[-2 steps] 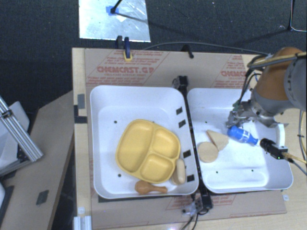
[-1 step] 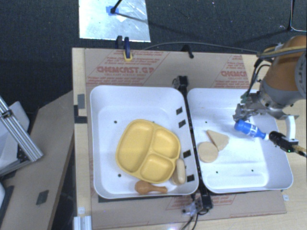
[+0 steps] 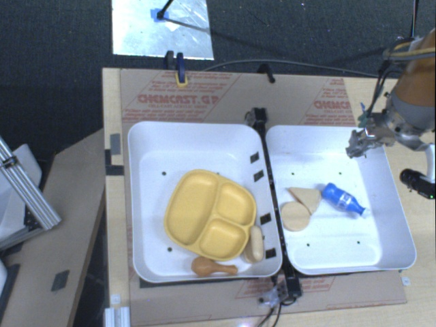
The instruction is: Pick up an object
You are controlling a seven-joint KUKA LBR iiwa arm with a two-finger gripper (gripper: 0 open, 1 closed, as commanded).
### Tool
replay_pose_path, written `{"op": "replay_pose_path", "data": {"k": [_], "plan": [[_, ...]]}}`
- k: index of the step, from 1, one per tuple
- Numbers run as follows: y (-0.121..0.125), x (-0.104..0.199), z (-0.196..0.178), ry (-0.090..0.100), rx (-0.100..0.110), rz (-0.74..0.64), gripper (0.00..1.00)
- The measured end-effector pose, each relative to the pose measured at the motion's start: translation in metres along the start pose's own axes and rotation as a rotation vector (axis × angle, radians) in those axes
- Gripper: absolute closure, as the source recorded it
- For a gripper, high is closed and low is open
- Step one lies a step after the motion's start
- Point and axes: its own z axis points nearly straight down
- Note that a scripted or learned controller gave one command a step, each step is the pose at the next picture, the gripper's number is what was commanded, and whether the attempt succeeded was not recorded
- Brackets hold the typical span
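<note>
Approach step — hand above right bin, grip state indeterminate; next: descend onto blue bottle.

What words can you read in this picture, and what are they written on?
"CHEMCAST GP" in red on the brown board under the bins, left side.
The same red print on the right side: too faint to read surely.
Blue bottle label: too small to read.

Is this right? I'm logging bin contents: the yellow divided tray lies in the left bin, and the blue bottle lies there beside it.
Not quite. The yellow divided tray does lie in the left bin, but the camera view shows the blue bottle in the right bin, next to two tan pieces.
</note>
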Motion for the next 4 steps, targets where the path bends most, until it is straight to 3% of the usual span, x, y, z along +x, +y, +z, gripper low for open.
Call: {"op": "replay_pose_path", "data": {"k": [1,2,4], "plan": [[0.001,0.000,-0.025,0.001,0.003,-0.001,1.00],[0.008,0.048,-0.016,0.004,0.005,-0.005,1.00],[0.014,0.153,-0.033,0.004,0.005,-0.007,1.00]]}}
